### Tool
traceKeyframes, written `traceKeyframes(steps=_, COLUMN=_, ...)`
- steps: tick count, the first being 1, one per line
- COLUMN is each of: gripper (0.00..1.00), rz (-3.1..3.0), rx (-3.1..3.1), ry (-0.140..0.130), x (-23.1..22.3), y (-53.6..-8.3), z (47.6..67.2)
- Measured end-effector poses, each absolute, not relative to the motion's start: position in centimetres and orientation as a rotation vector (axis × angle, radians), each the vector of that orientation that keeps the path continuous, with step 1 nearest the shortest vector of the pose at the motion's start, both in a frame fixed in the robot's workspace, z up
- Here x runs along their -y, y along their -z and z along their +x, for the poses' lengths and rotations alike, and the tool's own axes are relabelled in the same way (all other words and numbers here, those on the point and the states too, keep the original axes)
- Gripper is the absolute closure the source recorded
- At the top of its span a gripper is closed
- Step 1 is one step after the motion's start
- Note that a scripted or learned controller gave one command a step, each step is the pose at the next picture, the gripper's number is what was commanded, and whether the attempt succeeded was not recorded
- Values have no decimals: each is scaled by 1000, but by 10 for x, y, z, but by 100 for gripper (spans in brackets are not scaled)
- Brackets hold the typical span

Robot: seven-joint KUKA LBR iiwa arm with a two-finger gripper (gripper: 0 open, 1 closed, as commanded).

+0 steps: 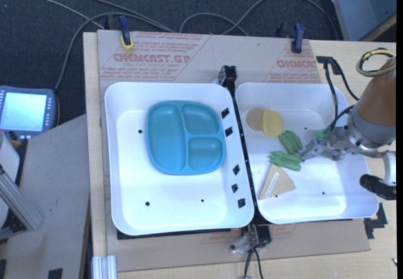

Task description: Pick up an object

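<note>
The right bin (327, 205) holds several small items. A tan disc (254, 119) and a yellow round piece (272, 123) lie at its far left. Below them lie two green pod-shaped pieces, one higher (291, 141) and one lower (284, 160). A tan wedge (277, 182) with a white label rests near the front. My gripper (311, 150) reaches in low from the right, its tip right next to the green pieces. Nothing shows as lifted off the bin floor.
The left bin (126, 202) carries a blue divided plate (186, 137). A black divider strip (234, 145) runs between the bins. The arm's orange band (381, 104) and grey wrist stand over the right bin's right rim. Cables cross the bench's back edge.
</note>
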State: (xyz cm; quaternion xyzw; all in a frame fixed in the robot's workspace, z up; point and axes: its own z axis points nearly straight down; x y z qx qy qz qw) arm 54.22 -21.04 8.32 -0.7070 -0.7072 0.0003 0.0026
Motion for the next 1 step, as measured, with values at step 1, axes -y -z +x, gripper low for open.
traceKeyframes(steps=1, gripper=100, rz=-2220, rx=2220, ry=2, x=211, y=-96, z=543)
